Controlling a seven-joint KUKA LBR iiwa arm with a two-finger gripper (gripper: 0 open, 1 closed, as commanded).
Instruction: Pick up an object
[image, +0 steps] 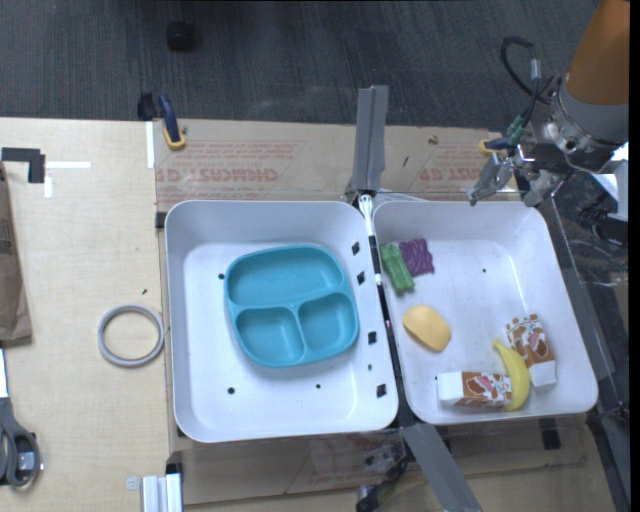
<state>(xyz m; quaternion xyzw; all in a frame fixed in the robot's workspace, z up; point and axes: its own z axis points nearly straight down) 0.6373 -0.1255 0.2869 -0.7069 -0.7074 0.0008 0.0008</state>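
The right bin holds a green object beside a purple one at its back left. A yellow rounded piece lies near the middle. At the front right are a banana, a small carton and a second printed carton. A blue divided tray lies in the left bin. My gripper hangs over the back rim of the right bin, above and apart from every object. It is open, with nothing between its fingers.
A grey ring and scissors lie on the bench left of the bins. A blue-and-yellow clamp sits at the back left. A grey upright bar stands behind the seam between the bins.
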